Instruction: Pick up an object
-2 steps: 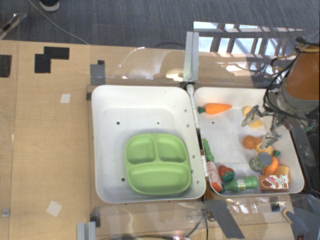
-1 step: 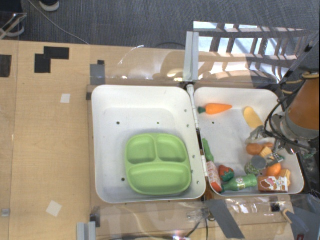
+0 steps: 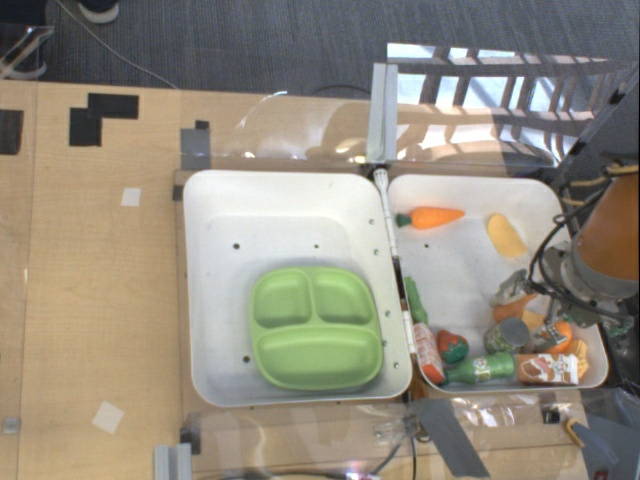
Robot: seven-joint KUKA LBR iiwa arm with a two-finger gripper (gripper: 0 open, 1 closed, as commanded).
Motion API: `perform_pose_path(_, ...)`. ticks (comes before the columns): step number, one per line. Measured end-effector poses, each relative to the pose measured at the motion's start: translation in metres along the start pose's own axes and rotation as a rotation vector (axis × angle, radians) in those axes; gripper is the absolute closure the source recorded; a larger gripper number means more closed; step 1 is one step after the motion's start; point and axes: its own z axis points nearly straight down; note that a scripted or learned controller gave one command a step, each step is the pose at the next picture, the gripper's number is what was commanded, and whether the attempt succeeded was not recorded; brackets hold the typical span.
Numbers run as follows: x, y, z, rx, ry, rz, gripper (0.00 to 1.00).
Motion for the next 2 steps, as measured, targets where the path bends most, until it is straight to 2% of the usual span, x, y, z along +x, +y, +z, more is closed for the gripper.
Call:
perform_pose_path(1, -0.005, 0.0, -0.013, 0.005, -0.008, -0.008, 1.0)
perform_pose_path(2, -0.058, 0.036, -0.115, -0.004, 0.003, 0.082, 1.0)
